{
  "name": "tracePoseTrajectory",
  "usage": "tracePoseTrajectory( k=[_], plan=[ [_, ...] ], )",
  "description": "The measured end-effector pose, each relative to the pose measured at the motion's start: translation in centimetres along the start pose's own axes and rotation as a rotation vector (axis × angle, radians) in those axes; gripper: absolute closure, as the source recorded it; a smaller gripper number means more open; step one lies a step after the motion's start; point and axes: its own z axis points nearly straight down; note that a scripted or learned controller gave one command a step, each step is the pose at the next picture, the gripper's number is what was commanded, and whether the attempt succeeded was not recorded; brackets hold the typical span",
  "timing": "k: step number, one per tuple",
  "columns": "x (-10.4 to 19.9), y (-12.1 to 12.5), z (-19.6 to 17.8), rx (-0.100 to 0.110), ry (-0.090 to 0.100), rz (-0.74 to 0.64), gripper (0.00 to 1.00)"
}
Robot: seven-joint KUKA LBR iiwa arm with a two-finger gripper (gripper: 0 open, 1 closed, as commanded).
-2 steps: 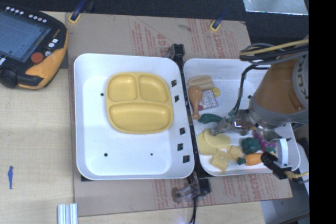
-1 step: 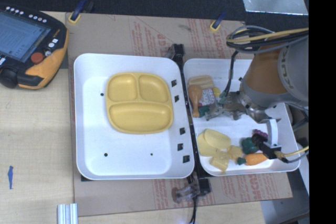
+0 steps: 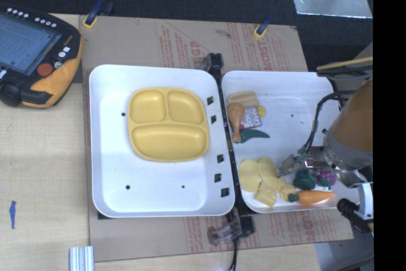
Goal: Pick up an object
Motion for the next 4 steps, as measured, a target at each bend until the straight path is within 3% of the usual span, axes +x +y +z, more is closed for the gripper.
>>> tracePoseTrajectory(
  k=[1, 2, 3, 4],
  plan=[
    [7.3, 7.4, 0.3, -0.011, -0.001, -0.017, 0.00],
    [4.8, 18.2, 0.1, -0.002, -0.003, -0.015, 0.00],
    [4.9, 17.7, -0.7, 0.009, 0.000, -0.017, 1.00],
    [9.8, 9.1, -10.2, -0.005, 0.002, -0.012, 1.00]
  ],
)
